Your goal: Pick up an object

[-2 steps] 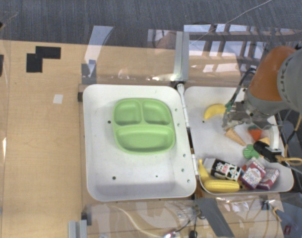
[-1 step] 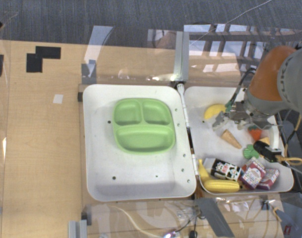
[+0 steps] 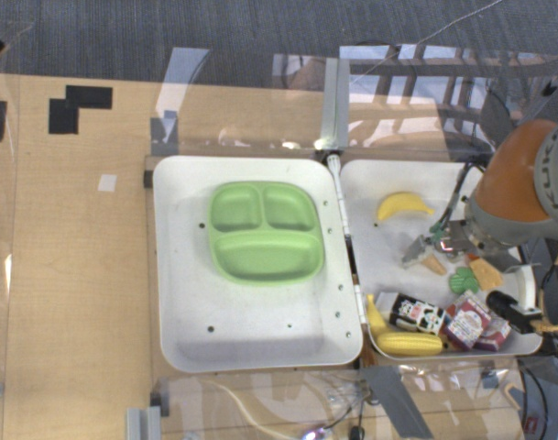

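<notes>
Hand (image 3: 423, 250) low in right bin (image 3: 398, 177), near banana (image 3: 404, 205)

— Where can I pass in the right white plastic bin (image 3: 402, 177)?

— Its middle floor, toward nine o'clock from my pincer (image 3: 423, 250), lies bare. At eleven o'clock the curved yellow banana (image 3: 404, 206) sits apart.

— And at six o'clock?

— Crowded: a black-and-white carton (image 3: 418, 314), a red packet (image 3: 471, 323) and a yellow corn cob (image 3: 409, 344) fill that edge.

— The left white bin (image 3: 182, 273)?

— A green three-part plastic tray (image 3: 265, 231) takes its centre; the rim around it is free.
</notes>
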Available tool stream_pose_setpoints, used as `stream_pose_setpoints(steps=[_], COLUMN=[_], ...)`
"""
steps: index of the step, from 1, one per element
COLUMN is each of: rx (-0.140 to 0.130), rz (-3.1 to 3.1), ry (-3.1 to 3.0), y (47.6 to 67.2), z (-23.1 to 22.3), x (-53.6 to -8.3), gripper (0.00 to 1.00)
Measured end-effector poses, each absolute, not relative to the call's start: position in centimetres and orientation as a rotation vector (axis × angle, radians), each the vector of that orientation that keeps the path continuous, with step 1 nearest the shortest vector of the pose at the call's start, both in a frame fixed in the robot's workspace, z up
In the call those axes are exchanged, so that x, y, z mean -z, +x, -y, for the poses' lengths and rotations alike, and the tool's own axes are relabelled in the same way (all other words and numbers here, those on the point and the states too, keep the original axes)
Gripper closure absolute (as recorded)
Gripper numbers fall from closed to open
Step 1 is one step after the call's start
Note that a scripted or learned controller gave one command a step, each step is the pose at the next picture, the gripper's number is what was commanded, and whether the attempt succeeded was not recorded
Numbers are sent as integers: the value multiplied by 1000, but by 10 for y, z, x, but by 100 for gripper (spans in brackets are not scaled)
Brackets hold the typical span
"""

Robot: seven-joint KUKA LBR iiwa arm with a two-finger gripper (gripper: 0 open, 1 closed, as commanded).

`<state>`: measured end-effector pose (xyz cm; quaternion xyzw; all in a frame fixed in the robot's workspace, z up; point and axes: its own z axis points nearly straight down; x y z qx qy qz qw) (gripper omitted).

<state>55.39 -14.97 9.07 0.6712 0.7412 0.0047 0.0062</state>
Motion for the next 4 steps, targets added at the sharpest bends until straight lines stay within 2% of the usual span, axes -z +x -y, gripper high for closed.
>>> stream_pose_setpoints(steps=[1,2,3,4], rx=[-5,-14,-9,16], rz=[-2135,-2126,-2262,-2269], ry=[2299,2299,2167,2188], y=[562,558,638,664], z=[158,171,175,166], x=[-139,-90,-88,-87], gripper=[0,0,0,0])
